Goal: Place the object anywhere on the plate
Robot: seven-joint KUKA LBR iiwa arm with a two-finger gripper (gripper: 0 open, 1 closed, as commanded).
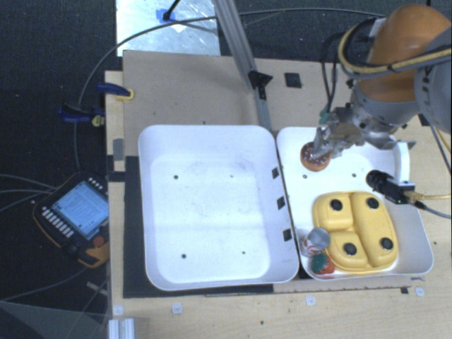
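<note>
Gripper [319, 145] over far part of right bin [417, 256], above brown round object [315, 158]; jaw state indiscernible. Yellow plate [357, 232] nearer.

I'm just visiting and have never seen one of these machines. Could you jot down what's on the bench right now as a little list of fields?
arm: grey with an orange band, reaching in from the right over the right bin
gripper: low over a small round brown object at the bin's far left; whether it grips the object cannot be told
plate: yellow sectioned plate with four dark spots, in the right bin's near part
other items: small silvery and red-green objects beside the plate's left edge
left bin: white, shallow
task state: brown object not on the plate
</note>
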